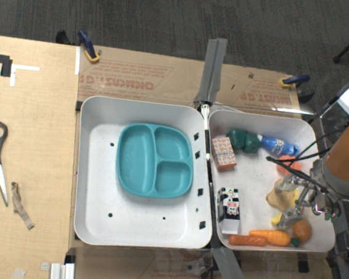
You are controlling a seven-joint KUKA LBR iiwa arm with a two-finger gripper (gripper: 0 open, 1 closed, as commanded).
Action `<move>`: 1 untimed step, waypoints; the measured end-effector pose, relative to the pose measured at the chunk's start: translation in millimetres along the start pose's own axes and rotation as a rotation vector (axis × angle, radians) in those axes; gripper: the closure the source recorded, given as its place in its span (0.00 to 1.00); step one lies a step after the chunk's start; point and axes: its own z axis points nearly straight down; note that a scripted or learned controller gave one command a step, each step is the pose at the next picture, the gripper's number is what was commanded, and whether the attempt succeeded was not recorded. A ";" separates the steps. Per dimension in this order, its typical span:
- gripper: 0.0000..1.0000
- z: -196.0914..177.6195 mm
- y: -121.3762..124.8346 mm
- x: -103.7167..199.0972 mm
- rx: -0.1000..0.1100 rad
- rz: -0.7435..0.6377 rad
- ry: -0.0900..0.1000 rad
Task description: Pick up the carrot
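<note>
The carrot (272, 238) is orange with a small green top and lies flat near the front wall of the right bin (269, 122). It points left to right. My gripper (292, 215) hangs just above and slightly behind the carrot's right end, at the end of the grey arm that enters from the right. Nothing is visibly held in it. The gripper partly covers a tan object (278, 195) behind it.
A red sausage-like piece (245, 240) touches the carrot's left end, and an orange ball (302, 230) sits at its right. A cow-print carton (229, 206), a pink box (222, 153), a green item (244, 140) and a blue bottle (278, 145) share the bin. A teal divided plate (156, 161) lies in the left bin.
</note>
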 end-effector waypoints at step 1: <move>0.00 -3.6 7.5 22.0 0.001 0.051 -0.021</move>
